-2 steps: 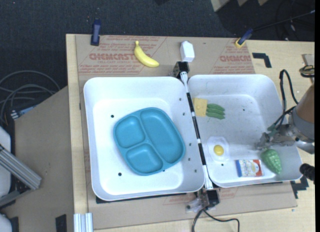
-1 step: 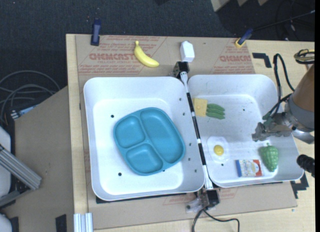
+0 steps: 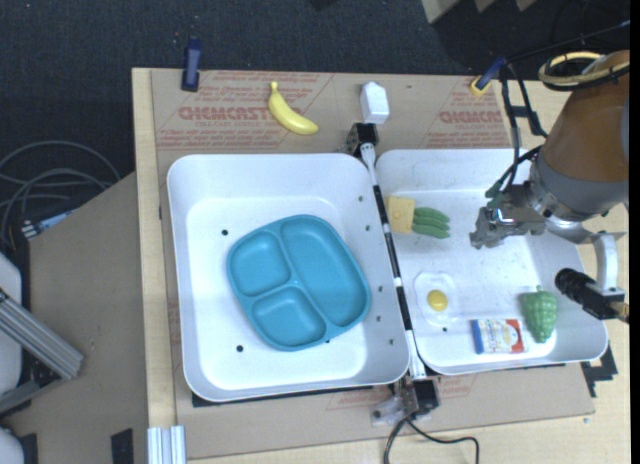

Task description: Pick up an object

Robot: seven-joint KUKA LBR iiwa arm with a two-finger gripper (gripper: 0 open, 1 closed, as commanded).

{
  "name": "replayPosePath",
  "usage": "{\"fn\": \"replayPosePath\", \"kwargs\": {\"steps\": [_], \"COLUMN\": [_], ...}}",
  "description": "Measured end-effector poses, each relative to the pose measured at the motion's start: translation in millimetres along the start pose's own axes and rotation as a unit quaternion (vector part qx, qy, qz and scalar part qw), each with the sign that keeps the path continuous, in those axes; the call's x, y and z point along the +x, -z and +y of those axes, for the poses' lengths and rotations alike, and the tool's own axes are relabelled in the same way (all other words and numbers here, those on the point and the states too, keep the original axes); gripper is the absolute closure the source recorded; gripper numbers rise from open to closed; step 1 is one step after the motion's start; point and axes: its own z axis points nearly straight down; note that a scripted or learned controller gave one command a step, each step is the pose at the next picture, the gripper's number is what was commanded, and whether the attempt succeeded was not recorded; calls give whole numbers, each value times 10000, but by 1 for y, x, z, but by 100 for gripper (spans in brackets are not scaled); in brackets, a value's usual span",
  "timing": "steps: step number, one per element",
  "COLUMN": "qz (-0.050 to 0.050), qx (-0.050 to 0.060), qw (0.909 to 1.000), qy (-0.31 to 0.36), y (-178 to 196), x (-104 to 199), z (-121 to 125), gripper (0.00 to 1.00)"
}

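Likely risk: gripper (image 3: pixel 487 230) over right bin (image 3: pixel 470 164) with nothing seen between its tips, finger state impossible to tell, corn (image 3: pixel 417 219) just left of them, egg (image 3: pixel 436 299) below-left, so a straight descent may close on bare floor between both.

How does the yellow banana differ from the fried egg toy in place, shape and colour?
The yellow banana lies on the cardboard bench behind the bins; the fried egg toy lies inside the right white bin. The banana is long and curved; the egg is flat and roundish. The banana is all yellow; the egg is white with a yellow yolk. Both look like toy food.
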Motion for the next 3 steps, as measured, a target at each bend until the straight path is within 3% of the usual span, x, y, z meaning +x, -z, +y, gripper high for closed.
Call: {"fn": "replayPosePath", "kwargs": {"steps": [1, 2, 3], "qz": [-3, -5, -7], "qx": [2, 2, 15], "qw": [10000, 10000, 10000], "qy": [-5, -7, -11], "y": [-1, -1, -47], "x": [28, 27, -24], "z": [12, 12, 126], "gripper": [100, 0, 0]}}
